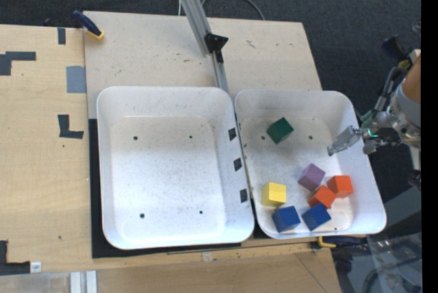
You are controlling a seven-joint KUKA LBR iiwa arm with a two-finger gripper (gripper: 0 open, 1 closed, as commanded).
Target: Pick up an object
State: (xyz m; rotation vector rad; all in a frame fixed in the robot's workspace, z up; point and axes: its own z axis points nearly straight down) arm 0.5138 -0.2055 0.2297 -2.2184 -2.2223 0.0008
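Observation:
Several small cubes lie in the right bin (342,101). A green cube (279,129) sits alone near the bin's far side. Toward the near right corner are a purple cube (312,176), two orange cubes (340,185) (323,197), a yellow cube (276,193) and two blue cubes (287,218) (316,215). My gripper (356,142) hovers over the bin's right rim, above and to the right of the purple cube. It is open, and its grey fingers (340,142) have nothing between them.
The left bin (102,107) stands beside the right one, with a row of black clips along their shared wall. A slanted metal rail (191,1) crosses the bench behind the bins. A blue and yellow clamp (87,24) lies at the far left.

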